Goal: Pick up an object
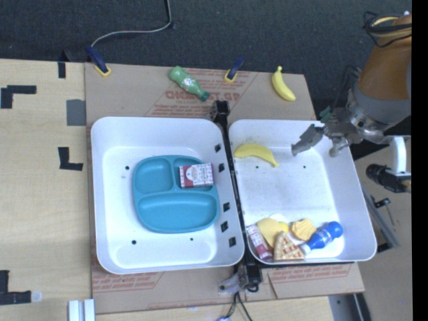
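My gripper [319, 144] hangs over the upper right part of the right bin [348, 186], fingers spread open with nothing between them. A yellow banana [256, 153] lies in that bin's upper left corner, to the left of the gripper and apart from it. At the bin's front edge sit a red snack packet [257, 241], a yellow piece [271, 229], a waffle-like piece [287, 247], a small yellow ridged piece [302, 229] and a blue bottle [325, 235]. In the left bin [114, 152] a blue divided plate [175, 196] carries a small red and white carton [195, 175].
Behind the bins, on the cardboard, lie a green bottle [188, 83] and a second banana [283, 85]. Blue clamps [99, 61] hold the cardboard's back edge. A cable [160, 12] runs across the dark floor behind. The middle of the right bin is bare.
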